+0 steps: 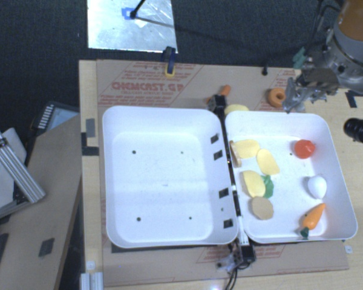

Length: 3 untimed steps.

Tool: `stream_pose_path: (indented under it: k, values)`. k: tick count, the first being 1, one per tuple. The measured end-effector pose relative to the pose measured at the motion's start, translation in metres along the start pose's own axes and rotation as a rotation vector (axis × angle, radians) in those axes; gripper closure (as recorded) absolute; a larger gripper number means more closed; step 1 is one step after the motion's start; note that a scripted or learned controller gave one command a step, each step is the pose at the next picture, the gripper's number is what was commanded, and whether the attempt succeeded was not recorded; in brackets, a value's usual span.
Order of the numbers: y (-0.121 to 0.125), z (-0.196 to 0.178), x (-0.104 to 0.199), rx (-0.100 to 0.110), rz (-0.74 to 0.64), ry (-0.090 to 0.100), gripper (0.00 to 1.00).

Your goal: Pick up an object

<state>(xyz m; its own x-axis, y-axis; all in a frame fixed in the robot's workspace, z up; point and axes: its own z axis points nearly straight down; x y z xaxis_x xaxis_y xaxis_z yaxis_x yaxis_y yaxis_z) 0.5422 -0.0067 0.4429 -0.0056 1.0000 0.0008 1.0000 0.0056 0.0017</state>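
My gripper (292,101) hangs over the far rim of the right bin (339,180), near its back right corner. Just left of it, on the bench outside the bin, lies a small brown doughnut (276,96). Inside the right bin are a red tomato (304,148), a white egg (316,187), an orange carrot (313,216), three yellow pieces (246,148) (267,161) (253,183), a green bit (268,186) and a tan round piece (261,208). All of these lie below and in front of the gripper, apart from it.
The left bin (118,162) sits beside the right one. A pale yellow object (236,109) rests at the far rim where the bins meet, and a small orange item (225,90) lies behind it. A shiny metal sheet (131,17) lies beyond the bench.
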Motion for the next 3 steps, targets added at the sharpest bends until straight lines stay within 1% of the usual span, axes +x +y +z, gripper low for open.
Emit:
stream_pose_path:
  k: [1, 2, 3]
  values:
    - [-0.003, -0.005, 0.006, -0.002, 0.001, -0.001, 1.0]
    - [-0.043, -0.008, 0.03, -0.001, 0.0, 0.0, 1.0]
    - [-0.031, -0.012, 0.027, -0.002, 0.005, -0.001, 1.0]
